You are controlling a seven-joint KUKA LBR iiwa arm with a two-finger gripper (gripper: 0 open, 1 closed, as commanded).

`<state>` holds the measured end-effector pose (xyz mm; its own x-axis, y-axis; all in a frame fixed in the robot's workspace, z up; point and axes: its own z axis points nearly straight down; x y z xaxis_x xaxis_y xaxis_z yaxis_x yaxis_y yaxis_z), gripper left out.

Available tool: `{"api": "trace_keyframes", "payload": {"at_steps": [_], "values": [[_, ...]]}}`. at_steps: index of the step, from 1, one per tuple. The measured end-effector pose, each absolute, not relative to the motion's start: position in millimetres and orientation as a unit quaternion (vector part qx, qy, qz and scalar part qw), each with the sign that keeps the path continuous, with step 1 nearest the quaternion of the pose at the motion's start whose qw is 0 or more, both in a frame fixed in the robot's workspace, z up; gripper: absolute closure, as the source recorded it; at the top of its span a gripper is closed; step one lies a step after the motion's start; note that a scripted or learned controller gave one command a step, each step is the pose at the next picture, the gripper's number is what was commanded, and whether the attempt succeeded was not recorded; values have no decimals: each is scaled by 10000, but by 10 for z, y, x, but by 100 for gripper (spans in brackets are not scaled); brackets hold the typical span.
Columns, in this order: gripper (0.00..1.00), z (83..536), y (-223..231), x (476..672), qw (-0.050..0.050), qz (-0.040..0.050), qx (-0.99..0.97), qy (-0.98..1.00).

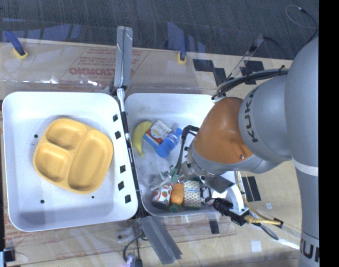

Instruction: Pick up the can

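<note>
Arm (253, 132) overhangs right bin (158, 102), wrist low at bin's 5 o'clock, presumably reaching for can (163, 195) lying among clutter there. Gripper (180, 179) near can; closure indeterminate.

Left bin (14, 149): yellow divided tray (73, 155) sits at centre; bare floor runs all round it, widest along the bottom and right side. Right bin (158, 102): arm (258, 132) covers its right half. Banana (139, 136), small carton (159, 131) and blue bottle (169, 143) cluster upper left of that bin. Can (192, 194), orange piece (177, 194) and other items crowd the lower edge. Open floor between the two clusters.
</note>
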<state>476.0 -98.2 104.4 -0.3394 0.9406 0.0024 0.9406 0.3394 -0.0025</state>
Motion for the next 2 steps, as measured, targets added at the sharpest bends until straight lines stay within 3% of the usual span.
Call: {"api": "trace_keyframes", "payload": {"at_steps": [1, 2], "values": [[0, 1106, -1138, 5500, 4, 2, -6139, -7894], [0, 907, -966, 4757, 23, 9, -6410, -7675]]}}
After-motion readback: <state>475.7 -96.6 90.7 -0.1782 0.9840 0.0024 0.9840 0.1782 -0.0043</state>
